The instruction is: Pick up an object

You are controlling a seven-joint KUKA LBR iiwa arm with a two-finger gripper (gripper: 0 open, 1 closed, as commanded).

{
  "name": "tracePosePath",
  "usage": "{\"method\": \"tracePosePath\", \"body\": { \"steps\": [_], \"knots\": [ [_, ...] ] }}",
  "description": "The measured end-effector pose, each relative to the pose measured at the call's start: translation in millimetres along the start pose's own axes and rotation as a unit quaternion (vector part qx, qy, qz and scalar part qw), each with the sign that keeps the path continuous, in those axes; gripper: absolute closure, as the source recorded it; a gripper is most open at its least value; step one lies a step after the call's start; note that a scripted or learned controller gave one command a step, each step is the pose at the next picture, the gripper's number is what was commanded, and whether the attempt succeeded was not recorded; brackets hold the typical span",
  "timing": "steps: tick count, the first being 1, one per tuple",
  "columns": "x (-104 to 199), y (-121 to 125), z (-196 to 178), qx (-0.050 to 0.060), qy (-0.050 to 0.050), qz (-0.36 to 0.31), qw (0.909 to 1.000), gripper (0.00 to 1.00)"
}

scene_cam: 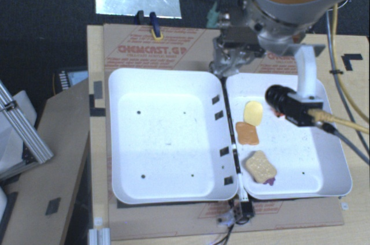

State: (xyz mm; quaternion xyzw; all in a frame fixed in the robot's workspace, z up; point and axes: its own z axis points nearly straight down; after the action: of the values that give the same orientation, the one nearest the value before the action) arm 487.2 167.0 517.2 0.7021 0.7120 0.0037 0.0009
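1. My gripper [231,62] hangs at the far rim where the two bins meet, above the divider. Fingers are a dark blur from this angle; I cannot tell whether they are spread or closed, and nothing shows between them.
2. Candidates all lie in the right bin [329,160], clustered against its left wall, near the hinge clips.
3. Yellow oval piece [253,112]: smooth, flat, pale. Just below it, touching or nearly so, an orange square piece [247,134], flat, rounded corners.
4. Nearer the front: tan cracker-like piece [261,166], dimpled surface, thicker, tilted. A small purple bit [270,181] peeks from under its edge.
5. Left bin [167,134]: glossy white plastic, few dark specks.
6. Judgement: flat pieces so close to the wall leave little finger room; the thicker cracker looks the easiest grab.
7. A black camera unit [292,105] on my wrist overhangs the right bin.
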Motion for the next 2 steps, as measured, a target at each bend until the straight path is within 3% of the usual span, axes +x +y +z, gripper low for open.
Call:
{"method": "tracePosePath", "body": {
  "steps": [2],
  "knots": [
    [1,1,-22,-0.002,0.001,-0.005,1.0000,1.00]
  ]
}}
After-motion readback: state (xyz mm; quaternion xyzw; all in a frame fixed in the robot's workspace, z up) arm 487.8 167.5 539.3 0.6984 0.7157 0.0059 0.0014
